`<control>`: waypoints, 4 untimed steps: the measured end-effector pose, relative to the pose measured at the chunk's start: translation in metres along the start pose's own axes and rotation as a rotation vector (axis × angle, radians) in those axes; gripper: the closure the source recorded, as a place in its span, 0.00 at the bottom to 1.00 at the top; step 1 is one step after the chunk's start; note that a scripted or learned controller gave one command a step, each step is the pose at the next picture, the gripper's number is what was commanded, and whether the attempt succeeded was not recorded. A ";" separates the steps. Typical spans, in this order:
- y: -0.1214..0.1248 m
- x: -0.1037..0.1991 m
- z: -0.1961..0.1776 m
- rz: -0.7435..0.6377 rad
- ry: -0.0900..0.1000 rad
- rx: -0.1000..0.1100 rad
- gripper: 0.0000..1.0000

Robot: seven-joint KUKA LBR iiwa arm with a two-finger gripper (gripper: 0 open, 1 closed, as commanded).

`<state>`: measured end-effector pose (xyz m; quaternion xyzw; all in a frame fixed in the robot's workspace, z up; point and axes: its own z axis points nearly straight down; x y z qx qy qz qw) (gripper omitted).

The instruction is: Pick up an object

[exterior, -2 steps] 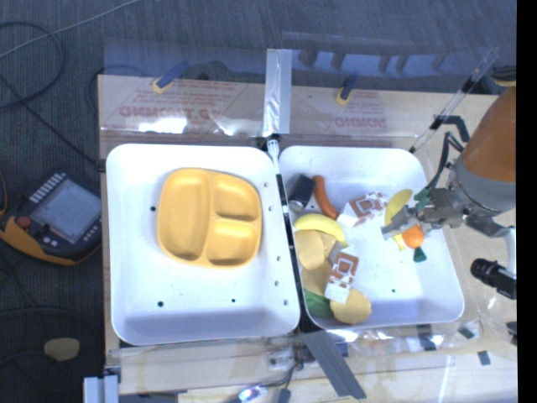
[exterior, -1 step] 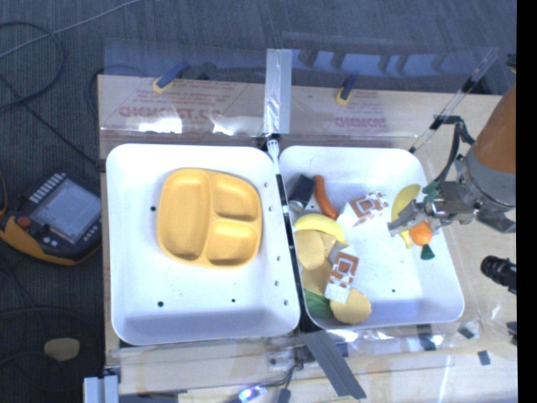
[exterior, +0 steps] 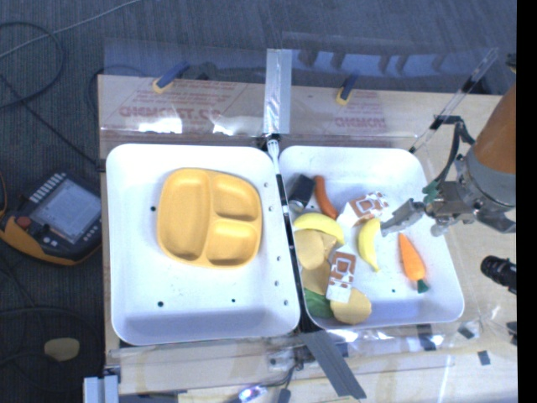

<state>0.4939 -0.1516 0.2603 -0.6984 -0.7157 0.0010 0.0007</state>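
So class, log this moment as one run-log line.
tool: over right bin, above banana and carrot | grasp: none seen | left bin: yellow tray

bench (exterior: 377,112), two white bins (exterior: 134,309) (side by side)

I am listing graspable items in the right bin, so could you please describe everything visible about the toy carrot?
The carrot is a small orange toy, plastic by its look, with a green tip at its lower end. It lies flat on the right bin floor near the right wall, tilted slightly, apart from the banana, just below the gripper.
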 end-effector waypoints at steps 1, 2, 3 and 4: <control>0.004 -0.011 0.149 -0.056 0.002 0.001 0.00; 0.031 -0.054 0.144 -0.287 -0.002 -0.003 0.00; 0.021 -0.061 0.163 -0.295 -0.005 -0.036 0.00; 0.021 -0.060 0.156 -0.296 -0.005 -0.035 1.00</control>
